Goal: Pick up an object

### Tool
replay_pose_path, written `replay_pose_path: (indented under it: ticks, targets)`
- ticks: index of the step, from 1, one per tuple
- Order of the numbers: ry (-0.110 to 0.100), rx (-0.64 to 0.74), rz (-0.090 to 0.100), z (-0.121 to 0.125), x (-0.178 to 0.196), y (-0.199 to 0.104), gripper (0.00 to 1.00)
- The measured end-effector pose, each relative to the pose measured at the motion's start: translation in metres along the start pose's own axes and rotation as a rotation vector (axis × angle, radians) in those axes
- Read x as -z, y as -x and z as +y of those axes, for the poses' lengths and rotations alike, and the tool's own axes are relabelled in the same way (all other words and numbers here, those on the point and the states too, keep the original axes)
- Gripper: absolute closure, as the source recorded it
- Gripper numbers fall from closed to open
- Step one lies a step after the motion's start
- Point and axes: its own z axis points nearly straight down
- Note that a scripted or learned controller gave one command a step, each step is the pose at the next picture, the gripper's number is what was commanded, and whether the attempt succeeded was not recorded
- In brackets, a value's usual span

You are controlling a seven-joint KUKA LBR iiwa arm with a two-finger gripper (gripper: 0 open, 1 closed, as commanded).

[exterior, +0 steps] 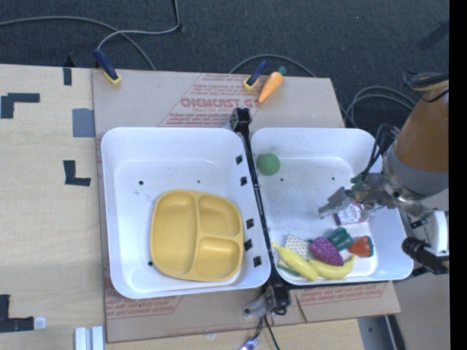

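My gripper (349, 204) hangs over the right bin (314, 138), in its right half, at the end of the grey arm with the orange band. A small white and pink item (352, 214) shows right at the gripper's tip; I cannot tell whether it is held or lying on the bin floor. Just below it, along the bin's front edge, lie a green toy (340, 237), a red toy (361, 247), purple grapes (325, 251), a yellow banana (312, 265) and a white checked piece (295, 243). A green ball (268, 164) rests near the bin's back left.
The left bin (117, 195) holds a yellow divided plate (195, 234). An orange carrot toy (270, 86) lies on the cardboard behind the bins. Black clips (241, 117) join the bins at the divider. Cables run across the dark floor behind.
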Motion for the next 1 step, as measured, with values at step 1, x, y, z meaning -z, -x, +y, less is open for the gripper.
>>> replay_pose_path:
  ticks: [1]
  targets:
    - [-0.003, -0.001, 0.000, 0.0665, -0.0854, 0.0286, 0.00]
